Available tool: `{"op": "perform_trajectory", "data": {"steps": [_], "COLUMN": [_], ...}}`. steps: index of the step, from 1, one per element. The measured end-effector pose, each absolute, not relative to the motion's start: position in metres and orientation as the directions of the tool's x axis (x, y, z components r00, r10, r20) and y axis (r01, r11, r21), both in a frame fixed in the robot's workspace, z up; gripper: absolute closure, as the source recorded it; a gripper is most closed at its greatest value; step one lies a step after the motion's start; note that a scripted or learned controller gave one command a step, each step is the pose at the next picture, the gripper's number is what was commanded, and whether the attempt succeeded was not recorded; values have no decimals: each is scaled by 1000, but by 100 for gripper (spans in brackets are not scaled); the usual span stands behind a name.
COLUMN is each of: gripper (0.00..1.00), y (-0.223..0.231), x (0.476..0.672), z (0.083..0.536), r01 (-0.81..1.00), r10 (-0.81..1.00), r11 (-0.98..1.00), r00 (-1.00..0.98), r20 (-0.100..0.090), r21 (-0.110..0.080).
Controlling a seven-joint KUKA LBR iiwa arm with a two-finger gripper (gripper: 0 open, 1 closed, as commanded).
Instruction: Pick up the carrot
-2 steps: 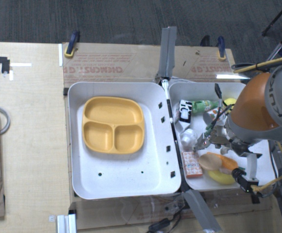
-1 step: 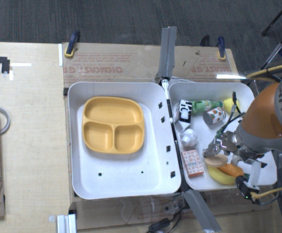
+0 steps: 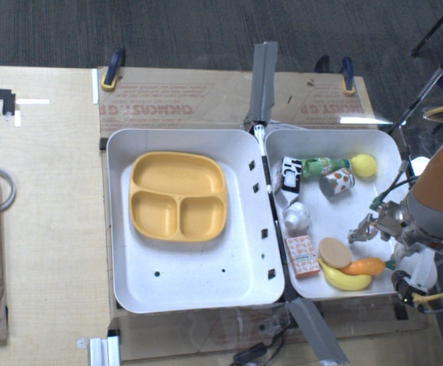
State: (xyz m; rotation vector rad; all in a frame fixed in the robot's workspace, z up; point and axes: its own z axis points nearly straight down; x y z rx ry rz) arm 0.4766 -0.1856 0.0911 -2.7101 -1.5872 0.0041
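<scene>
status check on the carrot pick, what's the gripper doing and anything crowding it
Gripper low in right bin, just above the carrot, nothing in it. Carrot lies on the banana, beside the tan disc. Tight spot.

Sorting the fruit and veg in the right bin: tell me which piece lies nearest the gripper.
The carrot, the orange piece resting on the banana at the right bin's front. It lies just below the gripper; the lemon sits far back.

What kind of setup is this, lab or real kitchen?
Most likely a robotics lab test bench, not a kitchen. Two white bins sit side by side on cardboard clamped to the bench, and a robot arm reaches over toy food such as the carrot and banana.
</scene>
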Motion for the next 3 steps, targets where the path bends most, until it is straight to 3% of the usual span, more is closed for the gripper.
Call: {"op": "perform_trajectory", "data": {"steps": [1, 2, 3], "gripper": [0, 0, 0], "y": [-144, -73, -80], "x": [531, 490, 478], "z": [215, 190, 253], "r01": [996, 996, 978], "r10": [996, 996, 978], "r11": [-84, 86, 207], "r00": [84, -86, -207], "r20": [-2, 0, -1], "r21": [-2, -4, -1]}}
